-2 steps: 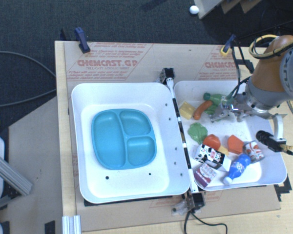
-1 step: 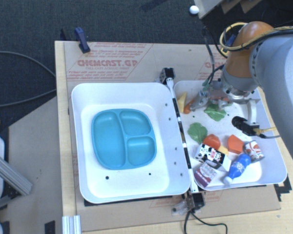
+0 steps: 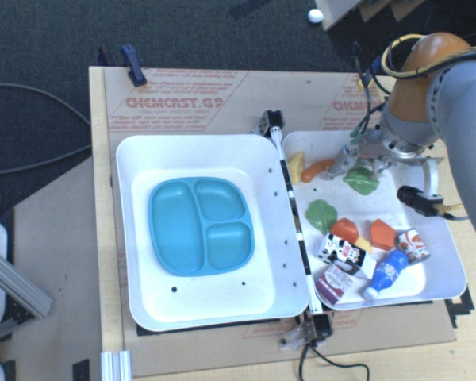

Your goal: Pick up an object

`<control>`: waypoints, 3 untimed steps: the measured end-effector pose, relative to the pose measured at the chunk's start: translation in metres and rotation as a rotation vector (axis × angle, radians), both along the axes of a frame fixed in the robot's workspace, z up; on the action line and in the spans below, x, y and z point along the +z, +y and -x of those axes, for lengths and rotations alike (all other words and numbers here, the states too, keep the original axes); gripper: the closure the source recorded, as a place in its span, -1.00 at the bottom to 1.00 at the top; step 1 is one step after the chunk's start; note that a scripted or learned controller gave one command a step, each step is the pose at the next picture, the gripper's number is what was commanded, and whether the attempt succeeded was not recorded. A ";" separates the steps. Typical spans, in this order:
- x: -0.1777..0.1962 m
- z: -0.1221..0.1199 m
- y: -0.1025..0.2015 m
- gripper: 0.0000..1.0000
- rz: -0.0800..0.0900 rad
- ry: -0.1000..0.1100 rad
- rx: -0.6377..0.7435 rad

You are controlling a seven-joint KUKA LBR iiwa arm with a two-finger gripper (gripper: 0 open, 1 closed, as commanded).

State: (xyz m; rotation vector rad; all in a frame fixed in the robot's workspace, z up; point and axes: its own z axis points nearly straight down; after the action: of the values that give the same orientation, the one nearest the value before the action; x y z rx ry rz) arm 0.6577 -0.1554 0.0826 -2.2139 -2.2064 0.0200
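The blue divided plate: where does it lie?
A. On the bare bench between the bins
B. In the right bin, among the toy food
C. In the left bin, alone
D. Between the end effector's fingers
C. The blue divided plate lies flat in the left bin, while the toy food, such as the orange carrot and the blue bottle, sits in the right bin.

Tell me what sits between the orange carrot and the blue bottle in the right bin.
In the camera view, between the carrot and the blue bottle lie a green leafy piece and an orange-red piece.
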 end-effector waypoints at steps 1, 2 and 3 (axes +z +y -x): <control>0.002 -0.008 -0.052 -1.00 0.002 -0.018 0.004; 0.012 -0.008 -0.053 1.00 0.005 -0.013 0.005; 0.012 -0.008 -0.052 -1.00 0.004 -0.016 0.005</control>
State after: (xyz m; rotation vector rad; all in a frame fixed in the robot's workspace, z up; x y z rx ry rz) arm 0.6661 -0.2074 0.0951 -2.2184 -2.2221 0.0068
